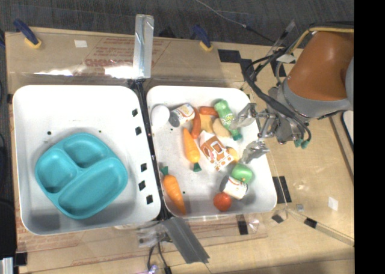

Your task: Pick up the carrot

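Note:
Two orange carrots lie in the right bin. One carrot lies lengthwise near the bin's middle with its green end towards the front. The other carrot rests in the front-left corner against the wall. My gripper hangs over the bin's right edge, to the right of the pile, with its fingers open and nothing between them. One finger points near a green bottle, the other finger sits near the orange-and-white box.
The right bin also holds a white egg, a small can, a red-orange piece, a green-topped object and a red tomato. A teal divided plate lies in the left bin.

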You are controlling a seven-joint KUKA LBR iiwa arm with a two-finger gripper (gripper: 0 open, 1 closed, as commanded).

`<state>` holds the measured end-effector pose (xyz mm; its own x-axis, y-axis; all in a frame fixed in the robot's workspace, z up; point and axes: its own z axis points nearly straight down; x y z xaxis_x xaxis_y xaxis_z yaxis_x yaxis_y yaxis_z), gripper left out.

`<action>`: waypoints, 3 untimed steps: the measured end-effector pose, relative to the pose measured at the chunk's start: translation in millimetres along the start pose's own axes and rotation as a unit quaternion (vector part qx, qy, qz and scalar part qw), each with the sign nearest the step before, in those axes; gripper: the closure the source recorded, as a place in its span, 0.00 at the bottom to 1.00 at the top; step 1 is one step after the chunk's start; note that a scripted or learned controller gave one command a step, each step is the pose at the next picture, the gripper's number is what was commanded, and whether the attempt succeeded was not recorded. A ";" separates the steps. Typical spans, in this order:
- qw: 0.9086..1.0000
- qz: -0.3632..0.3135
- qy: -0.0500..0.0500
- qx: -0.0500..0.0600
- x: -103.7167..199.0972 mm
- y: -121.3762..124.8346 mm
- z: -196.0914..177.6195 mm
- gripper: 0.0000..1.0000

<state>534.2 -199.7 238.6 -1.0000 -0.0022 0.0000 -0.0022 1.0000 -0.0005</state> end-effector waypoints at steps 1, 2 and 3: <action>1.000 -0.009 0.002 -0.001 55.7 20.3 70.2 0.00; 0.998 -0.055 0.001 -0.002 -22.0 55.5 118.1 0.00; 0.998 -0.068 0.001 -0.001 -5.3 95.6 147.3 0.00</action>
<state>539.3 -104.1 91.2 -0.9904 -0.1386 0.0010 -0.1385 0.9904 0.0021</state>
